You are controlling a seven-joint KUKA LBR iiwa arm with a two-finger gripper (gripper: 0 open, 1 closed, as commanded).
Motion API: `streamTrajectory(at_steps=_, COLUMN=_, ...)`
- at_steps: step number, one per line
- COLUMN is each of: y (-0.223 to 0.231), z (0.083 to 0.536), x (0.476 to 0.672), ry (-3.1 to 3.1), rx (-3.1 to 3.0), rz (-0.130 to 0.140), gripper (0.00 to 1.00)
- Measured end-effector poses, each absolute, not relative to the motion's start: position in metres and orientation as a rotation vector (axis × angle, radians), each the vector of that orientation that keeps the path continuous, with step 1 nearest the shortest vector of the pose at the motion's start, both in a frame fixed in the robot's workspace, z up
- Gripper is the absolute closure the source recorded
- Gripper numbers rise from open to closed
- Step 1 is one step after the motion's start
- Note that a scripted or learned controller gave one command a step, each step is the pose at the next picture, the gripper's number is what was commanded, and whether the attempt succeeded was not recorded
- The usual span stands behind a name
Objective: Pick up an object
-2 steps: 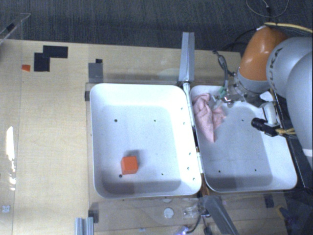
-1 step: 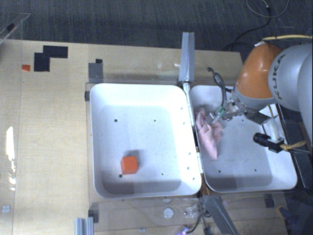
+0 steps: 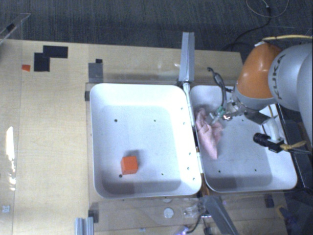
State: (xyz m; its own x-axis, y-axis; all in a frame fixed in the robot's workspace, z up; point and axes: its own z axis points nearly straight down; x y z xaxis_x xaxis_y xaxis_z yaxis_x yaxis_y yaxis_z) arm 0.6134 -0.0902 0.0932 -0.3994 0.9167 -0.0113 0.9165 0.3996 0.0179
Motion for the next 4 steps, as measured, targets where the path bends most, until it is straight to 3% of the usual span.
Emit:
streamTrajectory(at_steps=1, y=-0.102, z=0.137, x=0.671, ry=2.622, rx=1.712, rz=0.008, gripper=0.0)
streamTrajectory(at_steps=2, y=-0.101, z=0.092, x=0.641, ry=2.71, rx=1.56, rz=0.012, gripper=0.0)
streamTrajectory(at_steps=3, y=-0.076, z=0.188, x=0.626, ry=2.756, rx=1.482, rz=0.01, gripper=0.0)
streamTrajectory(at_steps=4, y=-0.07, z=0.188, x=0.649, ry=2.959, rx=1.016, rz=0.007, gripper=0.0)
